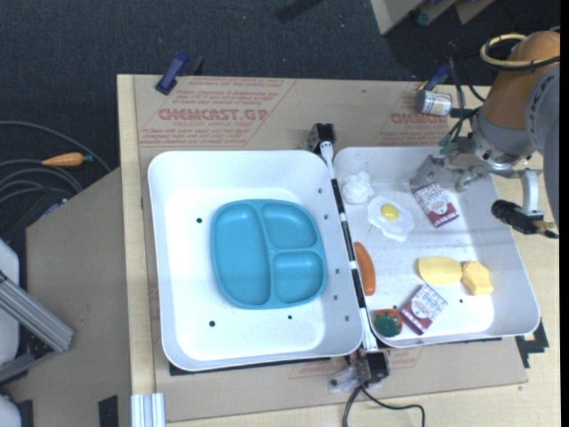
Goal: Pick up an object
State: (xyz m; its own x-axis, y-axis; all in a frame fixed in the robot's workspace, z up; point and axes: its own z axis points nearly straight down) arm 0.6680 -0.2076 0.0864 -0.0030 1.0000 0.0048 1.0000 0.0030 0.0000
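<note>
The gripper (442, 174) sits in the upper right of the frame, low over the far end of the right-hand shallow white bin (511, 269), at the end of the grey arm with the orange band (520, 96). Its tip is a small dark tangle from this angle, so whether it is released or clenched cannot be told, and nothing can be seen caught in it.

Just below the gripper, perhaps touching it, lies a small red-and-white printed packet (436, 205), the closest candidate for the pick. To its left is a toy fried egg, white with a yellow yolk (389, 213), and up-left of that a crumpled white lump (357, 188). Lower in the bin lie a pale yellow block (439, 270) touching a smaller deeper-yellow chunk (477, 278), an orange carrot-like stick (365, 269) against the dividing wall, a second red-and-white packet (423, 308) and a small green and red piece (388, 323).

The left-hand white bin (173, 238) holds a blue three-compartment plastic tray (267, 253). Both bins rest on the table (222, 105).

The step in hand looks like the approach or descent onto the upper packet. The next move likely calls for closing squarely on that thin, flat packet, then lifting straight up; a flat item may slip.
</note>
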